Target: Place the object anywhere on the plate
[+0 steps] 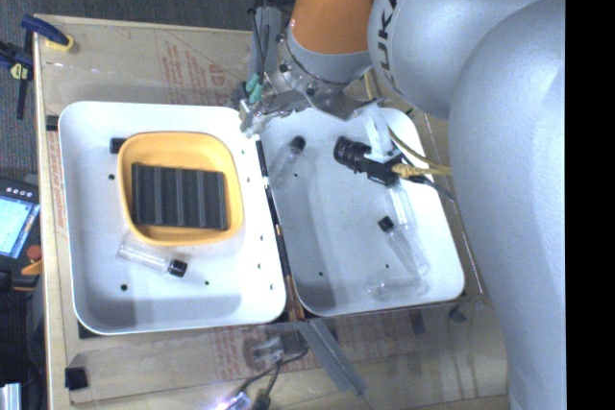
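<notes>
Two shallow white bins (pixel 77 206) are seen side by side. In the left bin a rounded-square yellow plate (pixel 135 158) is set, its dark ribbed centre showing. A clear tube (pixel 152 258) with a black cap is laid just below the plate's lower edge, touching the rim. The gripper (pixel 252 106) is poised over the bins' shared upper edge; its state cannot be told

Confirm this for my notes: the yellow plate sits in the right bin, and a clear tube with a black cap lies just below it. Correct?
Not quite. The camera view shows the yellow plate in the left bin, not the right one. The clear tube with a black cap does lie just below it.
</notes>
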Robot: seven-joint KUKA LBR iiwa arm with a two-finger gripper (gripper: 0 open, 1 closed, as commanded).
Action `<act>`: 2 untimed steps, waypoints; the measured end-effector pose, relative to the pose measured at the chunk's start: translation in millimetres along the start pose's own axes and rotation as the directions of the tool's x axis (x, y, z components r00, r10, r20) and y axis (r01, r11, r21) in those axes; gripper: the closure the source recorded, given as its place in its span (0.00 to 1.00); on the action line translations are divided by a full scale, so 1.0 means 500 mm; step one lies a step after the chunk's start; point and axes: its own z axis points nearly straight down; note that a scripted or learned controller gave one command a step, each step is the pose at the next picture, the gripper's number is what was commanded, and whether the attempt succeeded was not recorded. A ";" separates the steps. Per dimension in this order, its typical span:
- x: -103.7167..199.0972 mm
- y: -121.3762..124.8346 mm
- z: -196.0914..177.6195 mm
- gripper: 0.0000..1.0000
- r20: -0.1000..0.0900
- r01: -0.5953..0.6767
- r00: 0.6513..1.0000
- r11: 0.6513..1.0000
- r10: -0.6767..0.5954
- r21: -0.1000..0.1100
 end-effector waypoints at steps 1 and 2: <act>-0.006 0.057 -0.008 1.00 0.001 0.238 0.971 0.971 -0.238 -0.002; 0.058 0.044 0.138 1.00 -0.002 0.494 0.869 0.869 -0.494 0.002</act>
